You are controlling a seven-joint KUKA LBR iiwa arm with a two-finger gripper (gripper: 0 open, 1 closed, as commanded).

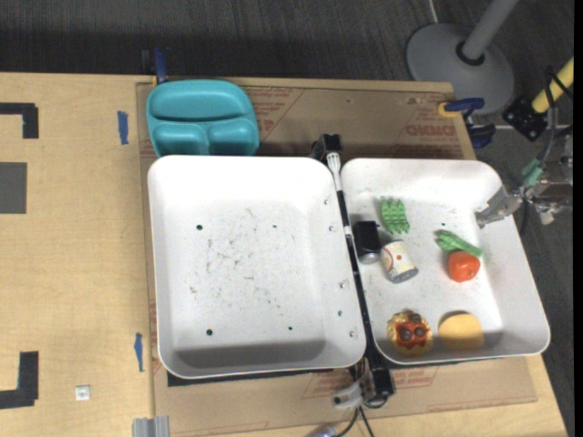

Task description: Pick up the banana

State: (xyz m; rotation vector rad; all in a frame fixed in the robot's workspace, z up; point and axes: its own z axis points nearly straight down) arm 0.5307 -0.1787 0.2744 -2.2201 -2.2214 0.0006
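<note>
The pickup has not begun: the claw (506, 206) hovers at the right bin's (428, 176) 2 o'clock corner, its opening impossible to tell and nothing seen in it, while 1 yellow fruit, apparently the banana (462, 328), lies untouched at 5 o'clock.

A light wooden bench (73, 244) carries a brown cardboard sheet (364, 121); two shallow white plastic bins (246, 262) (515, 280) sit side by side, a teal divided tray (202, 116) behind the left one.
</note>
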